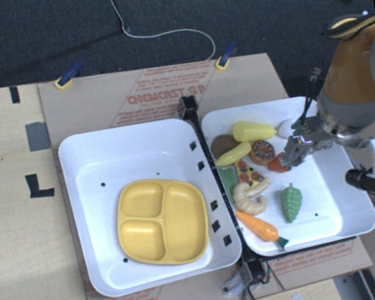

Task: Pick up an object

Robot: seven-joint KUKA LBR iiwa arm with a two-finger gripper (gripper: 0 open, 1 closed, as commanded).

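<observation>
My gripper (295,155) hangs low in the right bin (355,224); I cannot tell its finger state. The red toy (277,163) lies just left, touching.

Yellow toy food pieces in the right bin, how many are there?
2. One yellow piece lies near the right bin's back wall; the other sits just in front of it, toward the divider. More may be hidden under the pile.

End effector (294,153) above right bin (354,220)
</observation>
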